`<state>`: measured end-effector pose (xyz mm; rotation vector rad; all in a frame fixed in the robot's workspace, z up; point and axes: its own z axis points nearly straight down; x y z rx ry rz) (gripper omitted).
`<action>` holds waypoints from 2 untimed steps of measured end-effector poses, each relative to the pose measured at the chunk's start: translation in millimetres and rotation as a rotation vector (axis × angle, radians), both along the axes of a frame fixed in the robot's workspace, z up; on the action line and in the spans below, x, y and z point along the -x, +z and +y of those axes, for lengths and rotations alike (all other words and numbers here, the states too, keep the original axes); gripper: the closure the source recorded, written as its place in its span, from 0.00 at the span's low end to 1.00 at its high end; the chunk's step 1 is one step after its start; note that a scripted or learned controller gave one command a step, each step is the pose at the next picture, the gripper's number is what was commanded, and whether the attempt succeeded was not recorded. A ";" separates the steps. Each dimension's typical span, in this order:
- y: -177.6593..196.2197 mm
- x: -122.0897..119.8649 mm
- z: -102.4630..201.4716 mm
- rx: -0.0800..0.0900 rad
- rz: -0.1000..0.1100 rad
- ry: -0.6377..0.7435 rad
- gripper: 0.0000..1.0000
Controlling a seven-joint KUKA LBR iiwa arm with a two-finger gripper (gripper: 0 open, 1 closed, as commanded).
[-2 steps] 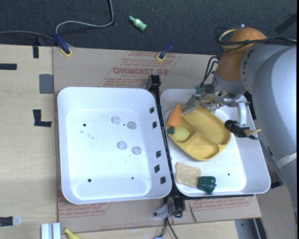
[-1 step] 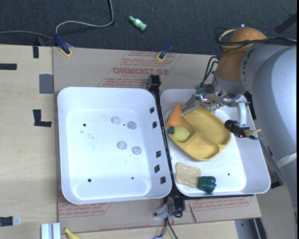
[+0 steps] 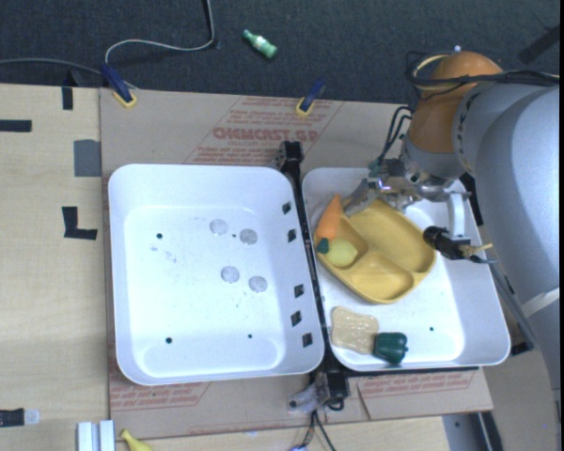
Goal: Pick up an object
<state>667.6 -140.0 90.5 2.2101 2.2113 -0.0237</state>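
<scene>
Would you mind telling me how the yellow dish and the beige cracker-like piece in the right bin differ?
The yellow dish is much larger than the beige piece. The dish is bright yellow and hollow; the piece is pale and flat. The dish sits mid-bin with the gripper at its far rim; the piece lies near the front edge beside a green pepper. Both rest in the right bin.

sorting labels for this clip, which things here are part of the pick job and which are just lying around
Part of the job:
- end effector
- yellow dish
- orange carrot
- beige cracker
- green pepper
- right bin

Lying about:
- left bin
- small green object on the dark floor
- blue-and-yellow clamps
- cable
</scene>
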 end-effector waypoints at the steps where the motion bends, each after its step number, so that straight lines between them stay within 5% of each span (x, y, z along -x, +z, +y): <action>1: 0.0 0.0 0.1 0.000 0.000 0.000 0.00; 2: 0.0 0.0 0.5 0.000 0.000 0.000 0.00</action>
